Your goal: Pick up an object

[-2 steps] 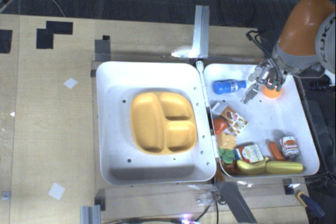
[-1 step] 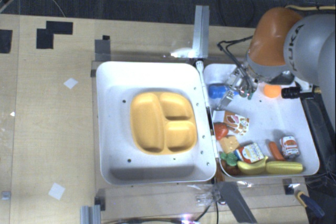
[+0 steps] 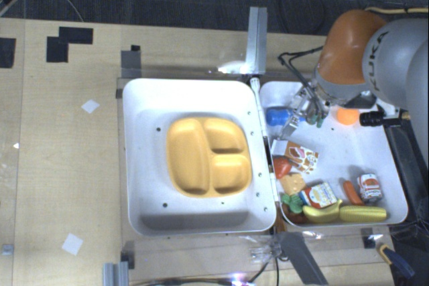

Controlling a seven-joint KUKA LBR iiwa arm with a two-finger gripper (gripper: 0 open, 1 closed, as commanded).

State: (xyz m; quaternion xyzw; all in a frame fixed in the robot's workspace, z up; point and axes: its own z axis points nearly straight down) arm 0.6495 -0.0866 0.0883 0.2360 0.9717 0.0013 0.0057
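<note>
- Jaws of the gripper (image 3: pixel 303 112): I could not tell their state; it hung low at the far left of the right bin (image 3: pixel 389 164), just beside a blue object (image 3: pixel 276 116).
- Toy foods crowded that bin's near side, among them a yellow banana (image 3: pixel 362 213) and a small can (image 3: pixel 369 187).
- Left bin (image 3: pixel 137 164) held a yellow divided tray (image 3: pixel 208 155) at its middle.

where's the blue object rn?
In the camera view, the blue object sits at the upper left of the right bin, against the divider, just left of the gripper and above the red-and-white packet.
</note>
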